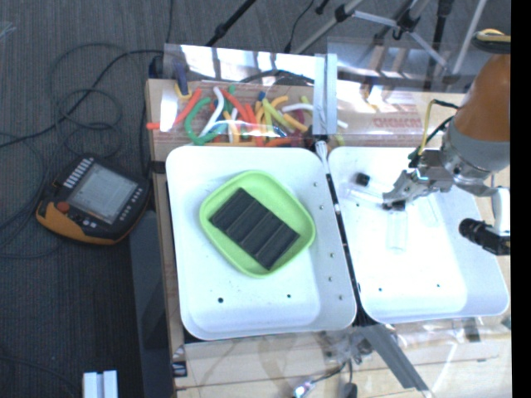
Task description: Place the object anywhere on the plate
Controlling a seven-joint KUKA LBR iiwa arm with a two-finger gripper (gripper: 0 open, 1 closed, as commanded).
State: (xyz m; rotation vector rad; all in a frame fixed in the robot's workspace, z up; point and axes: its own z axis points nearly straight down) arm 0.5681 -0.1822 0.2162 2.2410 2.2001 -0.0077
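Gripper (397,199) sits low over the right bin (431,288), in its upper-left part, w/ the arm (481,131) reaching in from the right; at this res. I can't tell whether the gripper is spread or pressed together, nor whether it has anything in it.

Just beside it, to the upper left and apart from it, a small black piece (362,177) lies on the bin floor. In the left bin (249,305) the green plate (207,222) sits roughly centred, a bit toward the back; a dark ribbed slab (253,222) lies flat on it, set diagonally, well inside the rim.

Which step is in hand depends on which thing is "the object", and the view doesn't settle it. If it's the slab, the placing looks done, since the slab rests fully on the plate and the gripper is well apart from it. If it's the small piece, this reads as the approach/pick stage; nothing is lifted yet and the whole carry is left to do.

In that 2nd case, the next move calls for:
- shifting the gripper a little up-left so it centres over the piece, then going down to the bin floor and closing on it; the piece is tiny, so alignment matters;
- lifting clear of the wall between the bins, then crossing left;
- releasing over the plate; the slab takes most of the middle, so prob. the bare green margin is the spot, or on top of the slab.
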